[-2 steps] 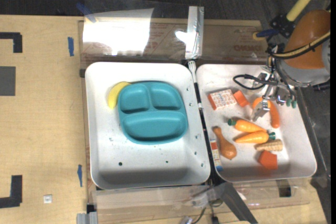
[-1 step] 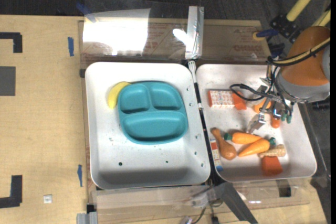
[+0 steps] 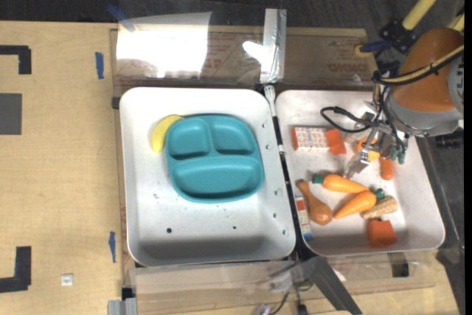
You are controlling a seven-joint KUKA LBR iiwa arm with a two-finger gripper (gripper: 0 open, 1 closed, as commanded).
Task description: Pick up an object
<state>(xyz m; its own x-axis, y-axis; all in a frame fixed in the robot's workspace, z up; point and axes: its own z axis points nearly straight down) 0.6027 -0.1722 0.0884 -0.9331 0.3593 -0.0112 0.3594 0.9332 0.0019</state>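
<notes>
Tan bench board carries black corner marks and blue tape bits; no writing on it reads clearly. Left bin holds a teal divided plate with a yellow piece at its left edge, bare floor below. Right bin is crowded: red-white box, two carrots, orange block. Gripper hangs above them; whether it is parted or closed I cannot tell.

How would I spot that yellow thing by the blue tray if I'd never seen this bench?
Start at the left bin, which holds a teal tray with three compartments. At the tray's upper left corner a yellow banana peeks out, partly hidden by the tray. It is the only yellow item in that bin; the orange toys lie in the right bin.
</notes>
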